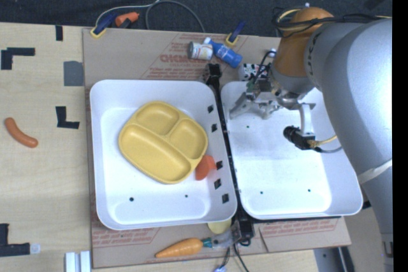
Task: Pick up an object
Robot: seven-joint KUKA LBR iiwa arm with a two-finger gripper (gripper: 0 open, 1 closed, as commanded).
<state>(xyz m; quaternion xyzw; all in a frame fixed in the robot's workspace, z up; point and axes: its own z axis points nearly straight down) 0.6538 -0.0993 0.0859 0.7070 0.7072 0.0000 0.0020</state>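
Note:
A yellow divided plate [162, 140] lies in the left bin [105, 156]. A small orange-red object [204, 167] rests against the plate's lower right edge. My gripper [254, 105] hangs over the far left corner of the right bin [287, 197], close to the wall between the two bins. The grey arm with its orange band [294, 51] comes in from the right and hides the right bin's far right part. I see nothing in the gripper.
Outside the bins, a carrot [180, 248] lies at the front edge. A sausage [21, 132] lies far left on the bench. A blue and white bottle [215, 51] sits behind the bins. A black cable [305, 139] hangs over the right bin.

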